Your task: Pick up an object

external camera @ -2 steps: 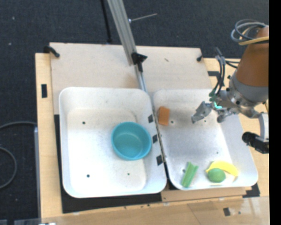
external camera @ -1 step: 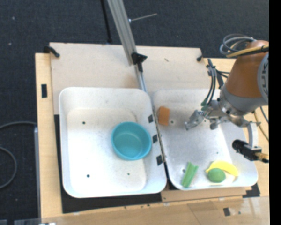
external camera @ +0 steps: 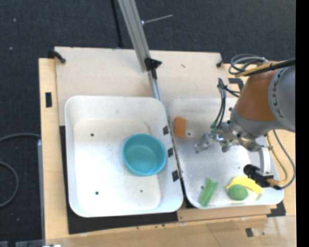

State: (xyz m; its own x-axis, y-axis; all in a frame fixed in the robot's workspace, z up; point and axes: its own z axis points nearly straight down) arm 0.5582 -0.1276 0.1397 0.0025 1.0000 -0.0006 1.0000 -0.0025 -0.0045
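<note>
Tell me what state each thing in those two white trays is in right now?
Blue bowl: upright, open side up, alone in the left tray.
Orange block: lying in the right tray near the divide, untouched.
Green stick: lying flat by the near rim.
Green ball: resting against a yellow piece.
Gripper: above the right tray, holding nothing.
</note>
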